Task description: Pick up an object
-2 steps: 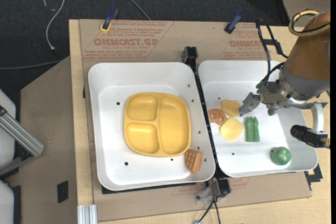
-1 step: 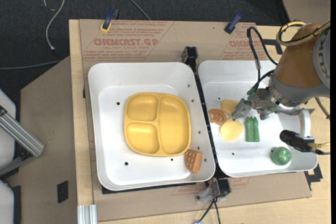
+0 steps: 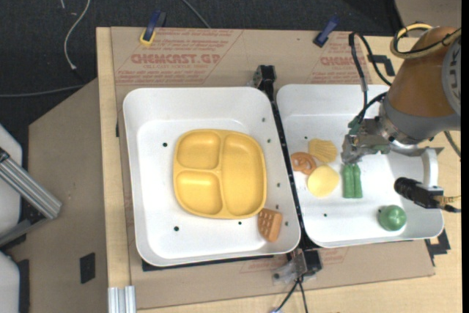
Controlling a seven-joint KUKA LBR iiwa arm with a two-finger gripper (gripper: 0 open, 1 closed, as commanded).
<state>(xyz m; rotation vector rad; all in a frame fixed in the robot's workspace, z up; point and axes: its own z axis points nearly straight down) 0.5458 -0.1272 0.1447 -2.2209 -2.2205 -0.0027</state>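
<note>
Two white bins sit on the bench; in the right bin (image 3: 322,231), the gripper (image 3: 352,155) hovers just above a green block (image 3: 352,182); its grip state cannot be told

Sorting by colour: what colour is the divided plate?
Yellow; the divided plate shows in the camera view.

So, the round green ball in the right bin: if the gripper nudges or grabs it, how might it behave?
The green ball looks round, so it would probably roll if nudged. It sits near the right bin front wall, which may stop it. Its curved surface could slip out of a two-finger pinch unless grasped across the middle.
</note>
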